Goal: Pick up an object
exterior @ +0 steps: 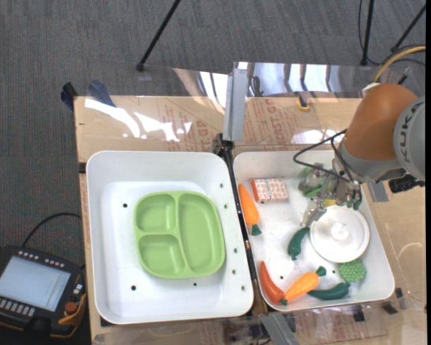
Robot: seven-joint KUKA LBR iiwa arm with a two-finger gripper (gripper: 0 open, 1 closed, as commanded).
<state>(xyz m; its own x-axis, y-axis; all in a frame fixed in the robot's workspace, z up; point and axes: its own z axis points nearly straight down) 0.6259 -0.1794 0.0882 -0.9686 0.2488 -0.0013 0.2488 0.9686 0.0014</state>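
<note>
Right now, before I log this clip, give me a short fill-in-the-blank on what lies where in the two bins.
1. The green divided plate lies in the ____ bin as the camera sees it.
2. That plate has ____ compartments.
3. The gripper is above the ____ bin as the camera sees it.
4. The round lid near the gripper is ____ in colour.

Missing words: left; three; right; white

Brown bench w/ glossy top (158, 124) carries two shallow white plastic bins side by side: left bin (104, 192), right bin (377, 264), edges touching.
</note>
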